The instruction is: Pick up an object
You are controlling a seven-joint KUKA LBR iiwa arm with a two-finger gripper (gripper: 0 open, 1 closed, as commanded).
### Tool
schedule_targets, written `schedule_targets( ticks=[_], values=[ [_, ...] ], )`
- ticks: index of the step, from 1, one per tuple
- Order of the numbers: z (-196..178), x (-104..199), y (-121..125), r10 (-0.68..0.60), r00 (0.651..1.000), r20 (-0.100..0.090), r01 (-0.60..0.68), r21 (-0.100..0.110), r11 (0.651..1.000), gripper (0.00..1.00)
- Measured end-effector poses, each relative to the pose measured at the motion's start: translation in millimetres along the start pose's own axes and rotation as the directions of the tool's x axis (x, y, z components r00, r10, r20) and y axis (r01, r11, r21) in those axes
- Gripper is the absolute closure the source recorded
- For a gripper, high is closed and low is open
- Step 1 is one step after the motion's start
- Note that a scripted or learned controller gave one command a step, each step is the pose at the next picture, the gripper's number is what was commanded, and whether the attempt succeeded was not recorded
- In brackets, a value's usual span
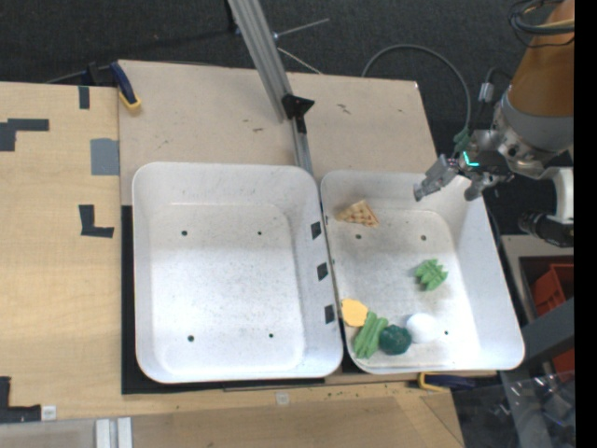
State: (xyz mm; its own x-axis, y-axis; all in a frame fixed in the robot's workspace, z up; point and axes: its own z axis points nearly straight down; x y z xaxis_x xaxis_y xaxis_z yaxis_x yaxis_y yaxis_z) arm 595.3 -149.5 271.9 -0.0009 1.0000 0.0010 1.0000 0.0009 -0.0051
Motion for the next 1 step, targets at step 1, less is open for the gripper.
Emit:
schedule_targets(
  ticks=[1],
  values=[
    [-2.5, 0.1, 0.7, -0.001, 1.000, 0.001, 0.001, -0.004, 1.000, 0.00]
  ],
)
